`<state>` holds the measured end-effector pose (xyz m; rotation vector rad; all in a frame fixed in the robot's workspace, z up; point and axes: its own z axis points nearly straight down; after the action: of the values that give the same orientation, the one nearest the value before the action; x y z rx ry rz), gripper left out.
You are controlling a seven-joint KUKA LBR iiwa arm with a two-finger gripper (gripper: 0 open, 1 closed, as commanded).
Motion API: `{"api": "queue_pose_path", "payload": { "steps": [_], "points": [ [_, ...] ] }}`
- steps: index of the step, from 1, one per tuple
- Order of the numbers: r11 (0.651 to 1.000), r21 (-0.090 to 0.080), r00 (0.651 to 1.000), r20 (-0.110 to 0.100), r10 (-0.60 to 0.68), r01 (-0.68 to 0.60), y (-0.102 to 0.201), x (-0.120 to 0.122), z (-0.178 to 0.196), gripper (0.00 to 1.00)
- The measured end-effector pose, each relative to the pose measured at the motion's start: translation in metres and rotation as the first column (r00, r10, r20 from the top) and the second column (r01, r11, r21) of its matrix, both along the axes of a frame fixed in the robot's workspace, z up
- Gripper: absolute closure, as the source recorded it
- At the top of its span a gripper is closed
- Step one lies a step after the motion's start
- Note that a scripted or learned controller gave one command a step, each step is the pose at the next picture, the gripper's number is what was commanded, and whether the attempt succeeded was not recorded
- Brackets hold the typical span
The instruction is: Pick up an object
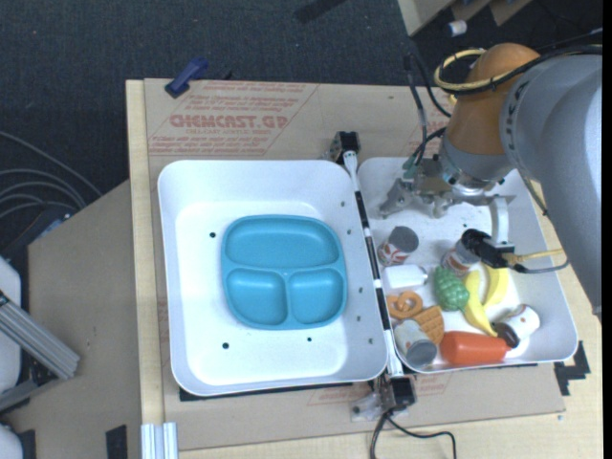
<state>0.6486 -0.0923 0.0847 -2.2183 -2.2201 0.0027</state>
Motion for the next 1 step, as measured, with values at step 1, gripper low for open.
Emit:
{"api": "queue_pose_path", "payload": {
  "steps": [1],
  "points": [
    [1.0, -0.001, 1.0, 0.004, 0.0, 0.0, 0.0012, 0.0181, 0.0002, 0.0]
  ]
}}
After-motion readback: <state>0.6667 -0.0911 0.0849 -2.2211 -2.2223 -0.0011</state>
